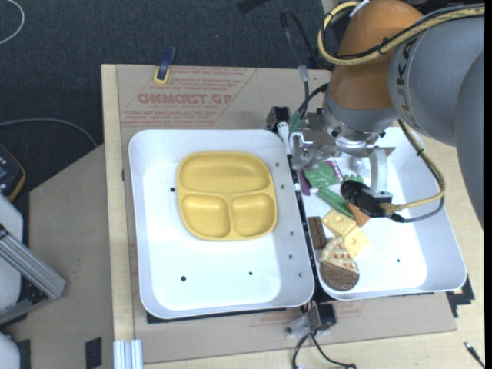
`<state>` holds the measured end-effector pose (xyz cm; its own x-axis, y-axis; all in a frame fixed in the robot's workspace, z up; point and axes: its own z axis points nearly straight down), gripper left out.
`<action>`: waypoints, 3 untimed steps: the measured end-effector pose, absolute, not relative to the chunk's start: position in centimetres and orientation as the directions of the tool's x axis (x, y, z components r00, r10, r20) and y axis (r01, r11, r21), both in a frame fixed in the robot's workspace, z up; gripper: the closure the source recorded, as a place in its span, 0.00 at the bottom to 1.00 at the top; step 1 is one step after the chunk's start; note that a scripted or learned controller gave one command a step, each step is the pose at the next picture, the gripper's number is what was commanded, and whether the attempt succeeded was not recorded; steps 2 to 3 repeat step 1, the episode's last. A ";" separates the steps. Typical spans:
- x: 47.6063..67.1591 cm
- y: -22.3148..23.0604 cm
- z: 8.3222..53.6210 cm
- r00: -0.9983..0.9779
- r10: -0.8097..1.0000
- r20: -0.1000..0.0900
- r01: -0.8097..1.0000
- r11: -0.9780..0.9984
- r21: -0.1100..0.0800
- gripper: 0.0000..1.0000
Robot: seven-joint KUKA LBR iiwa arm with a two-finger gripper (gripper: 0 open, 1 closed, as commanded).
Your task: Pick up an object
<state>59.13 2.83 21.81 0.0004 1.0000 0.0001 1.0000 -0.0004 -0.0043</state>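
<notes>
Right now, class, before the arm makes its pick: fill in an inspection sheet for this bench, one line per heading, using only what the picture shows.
Surface: bench of brown board printed with red lettering, bearing two white bins side by side.
Job's things: right bin holds a green item, cheese-like yellow wedges, a brown chocolate-like bar and a round brown-and-white piece, crowded against its left wall.
Clutter: left bin holds a yellow divided tray; blue-and-yellow clamp at the bench's far edge.
Grippers: gripper low over the green item; grasp not confirmed.
Cables: yellow cable loops across the right bin; black wires at the near bench edge.
Surroundings: dark carpet.
</notes>
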 end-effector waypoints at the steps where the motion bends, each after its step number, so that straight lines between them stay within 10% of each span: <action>1: 59.6 1.5 21.7 0.001 1.000 0.000 1.000 -0.001 0.000 1.00; 3: 59.6 1.5 21.7 0.001 1.000 0.000 1.000 -0.001 0.000 1.00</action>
